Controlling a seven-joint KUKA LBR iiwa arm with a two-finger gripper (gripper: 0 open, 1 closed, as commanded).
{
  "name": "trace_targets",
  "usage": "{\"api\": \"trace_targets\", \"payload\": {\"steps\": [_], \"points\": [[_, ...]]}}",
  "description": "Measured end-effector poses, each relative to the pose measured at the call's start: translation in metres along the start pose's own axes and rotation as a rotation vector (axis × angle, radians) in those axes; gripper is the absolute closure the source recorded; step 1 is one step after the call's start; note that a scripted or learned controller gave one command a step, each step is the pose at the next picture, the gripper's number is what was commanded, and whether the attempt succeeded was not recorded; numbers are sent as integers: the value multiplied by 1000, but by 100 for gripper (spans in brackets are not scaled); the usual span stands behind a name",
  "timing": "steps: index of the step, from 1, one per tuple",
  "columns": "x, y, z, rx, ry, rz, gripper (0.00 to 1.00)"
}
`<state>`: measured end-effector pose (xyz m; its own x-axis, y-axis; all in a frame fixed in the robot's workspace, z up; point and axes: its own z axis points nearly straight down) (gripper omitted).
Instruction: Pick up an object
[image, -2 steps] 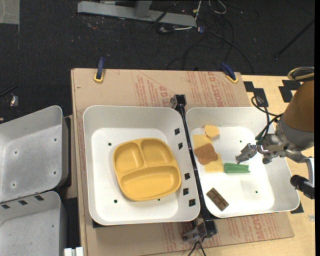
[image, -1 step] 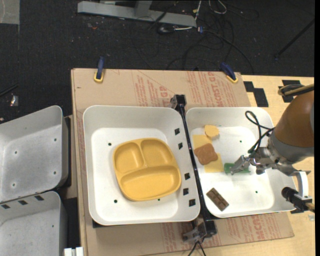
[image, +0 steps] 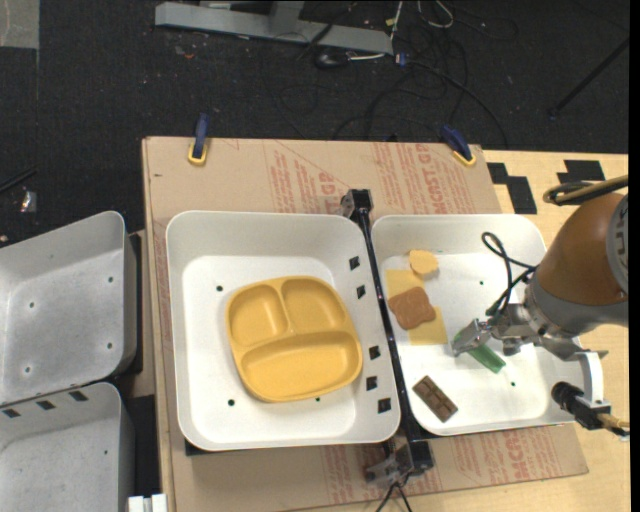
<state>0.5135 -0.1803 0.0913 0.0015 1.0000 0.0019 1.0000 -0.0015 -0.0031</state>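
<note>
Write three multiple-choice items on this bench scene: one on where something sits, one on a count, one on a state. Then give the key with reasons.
1. Where is the yellow divided plate?
A. left bin
B. right bin
C. on the cardboard outside the bins

2. How many compartments does that plate have?
A. two
B. three
C. five

3. How does the brown chocolate bar lie?
A. standing on end
B. leaning on the bin wall
C. flat on the floor of the right bin

Key:
1 A, it lies in the left bin.
2 B, two small sections above one long one.
3 C, it lies flat, apart from the green object by the pincer.
</note>
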Motion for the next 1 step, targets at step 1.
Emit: {"api": "trace_targets", "payload": {"steps": [1], "points": [[0,1,-11,-3,-2,1,100]]}}
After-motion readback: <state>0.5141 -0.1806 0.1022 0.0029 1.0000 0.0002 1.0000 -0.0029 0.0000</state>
